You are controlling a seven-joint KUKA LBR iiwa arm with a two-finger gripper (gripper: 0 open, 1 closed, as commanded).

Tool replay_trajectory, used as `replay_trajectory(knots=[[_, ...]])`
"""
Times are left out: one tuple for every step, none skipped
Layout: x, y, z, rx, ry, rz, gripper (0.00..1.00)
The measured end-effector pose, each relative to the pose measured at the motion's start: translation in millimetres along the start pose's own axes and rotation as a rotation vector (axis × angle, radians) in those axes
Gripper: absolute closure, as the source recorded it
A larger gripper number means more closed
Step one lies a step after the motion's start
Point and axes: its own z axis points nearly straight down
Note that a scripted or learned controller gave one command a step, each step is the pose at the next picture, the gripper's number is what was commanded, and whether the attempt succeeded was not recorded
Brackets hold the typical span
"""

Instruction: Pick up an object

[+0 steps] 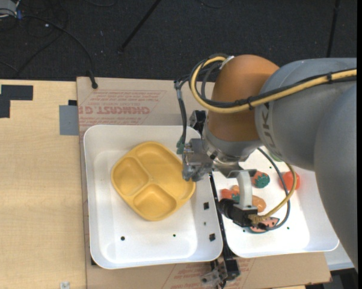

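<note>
Yellow divided plate (pixel 148 182) is seen in the left bin (pixel 139 245), upper middle, with its right rim near the bin's right wall. Gripper (pixel 192 168) is placed at that right rim, touching it or just above it; which one cannot be told. Its open or closed state cannot be told either, as the wrist blocks it. The plate is judged the likely target. An orange piece (pixel 231 192) and a teal piece (pixel 263 179) are seen in the right bin (pixel 301 233) near its left wall, partly hidden under the arm (pixel 307 119). For a good grasp the thin rim should be straddled squarely and deeply before any lift; a shallow bite on a sloped rim is likely to slip. The bin wall beside the plate should be avoided.
</note>
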Motion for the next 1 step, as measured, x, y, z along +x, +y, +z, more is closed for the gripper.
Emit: replay_trajectory(knots=[[-1.9,-0.2,0.1,0.001,-0.001,0.003,0.00]])
